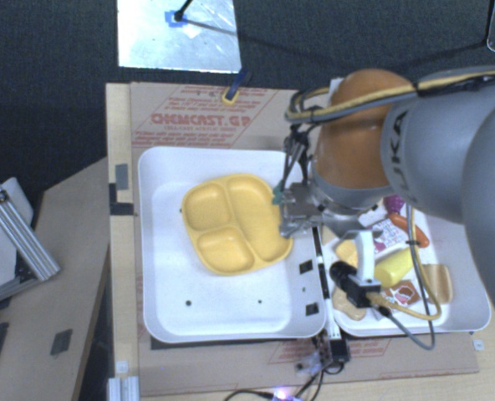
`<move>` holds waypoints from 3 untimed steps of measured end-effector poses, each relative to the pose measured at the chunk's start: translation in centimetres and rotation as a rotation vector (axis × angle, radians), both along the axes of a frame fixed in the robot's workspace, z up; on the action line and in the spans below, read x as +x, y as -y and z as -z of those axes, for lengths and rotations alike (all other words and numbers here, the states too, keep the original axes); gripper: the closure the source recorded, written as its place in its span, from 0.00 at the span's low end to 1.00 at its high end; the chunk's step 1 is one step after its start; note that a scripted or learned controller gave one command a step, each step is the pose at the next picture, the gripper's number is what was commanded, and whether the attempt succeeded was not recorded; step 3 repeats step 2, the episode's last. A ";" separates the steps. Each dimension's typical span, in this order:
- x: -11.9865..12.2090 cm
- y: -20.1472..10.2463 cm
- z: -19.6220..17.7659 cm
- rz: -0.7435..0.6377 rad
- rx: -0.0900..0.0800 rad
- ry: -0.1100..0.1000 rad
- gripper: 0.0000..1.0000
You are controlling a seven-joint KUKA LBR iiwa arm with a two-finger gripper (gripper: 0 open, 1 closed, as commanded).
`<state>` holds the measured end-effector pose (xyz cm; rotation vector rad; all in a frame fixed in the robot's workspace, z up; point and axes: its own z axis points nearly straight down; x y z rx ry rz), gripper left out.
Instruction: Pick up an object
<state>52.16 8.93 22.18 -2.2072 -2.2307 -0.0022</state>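
Lying flat in left bin (168,312): yellow tray (231,222), long axis diagonal. Gripper (291,215) at tray's right edge; grip state indiscernible. Clutter (394,266) right of tray, arm (381,153) overhanging it.

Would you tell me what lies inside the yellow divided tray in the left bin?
The yellow divided tray shows three bare compartments. Its right edge is covered by the gripper, so that part cannot be checked.
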 end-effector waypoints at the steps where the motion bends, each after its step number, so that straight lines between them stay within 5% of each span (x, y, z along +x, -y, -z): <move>1: -0.5 -1.5 0.7 0.004 -0.002 0.001 1.00; 3: -0.3 -1.7 0.7 0.005 -0.002 0.003 1.00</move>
